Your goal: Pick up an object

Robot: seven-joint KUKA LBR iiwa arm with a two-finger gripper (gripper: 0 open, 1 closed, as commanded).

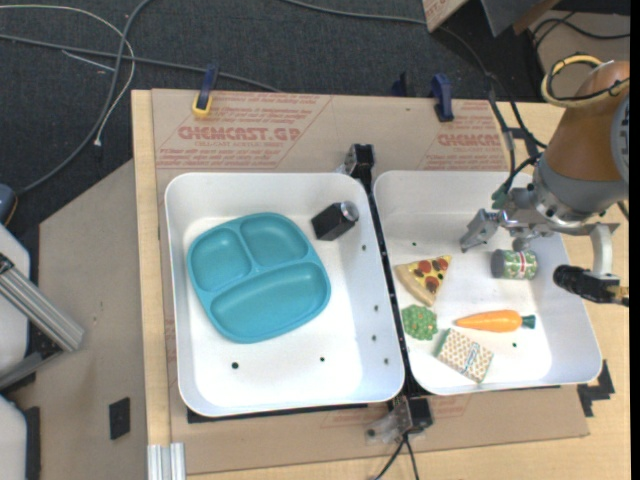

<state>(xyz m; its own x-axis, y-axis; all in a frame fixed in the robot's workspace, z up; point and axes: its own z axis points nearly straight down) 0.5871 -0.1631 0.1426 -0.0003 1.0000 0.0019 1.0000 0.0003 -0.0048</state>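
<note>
Two shallow white bins are seen side by side on a cardboard-covered bench, the left bin (200, 368) at the centre of the frame and the right bin (570, 363) toward the right. A blue divided plate (260, 275) is laid in the left bin, slightly left of its middle, and a small black object with a silver end (334, 220) is placed just beyond the plate's upper right corner, near the wall shared by the bins. In the right bin, a toy pizza slice (425, 277) is found near the left wall, with a green broccoli-like piece (419, 321) just below it. A toy carrot (492, 320) is laid lengthwise to the right of the green piece, and a patterned tan wafer-like block (465, 354) is set below, close to the bin's lower edge. A small green-and-white can (514, 264) is seen on its side in the upper right part of this bin. The arm is reached in from the right edge of the frame, and the gripper (518, 230) is positioned directly above the can, close to it; whether it is spread or clenched cannot be told, and nothing is seen held in it. Two blue clamps (207, 88) are fixed along the upper edge of the board.
</note>
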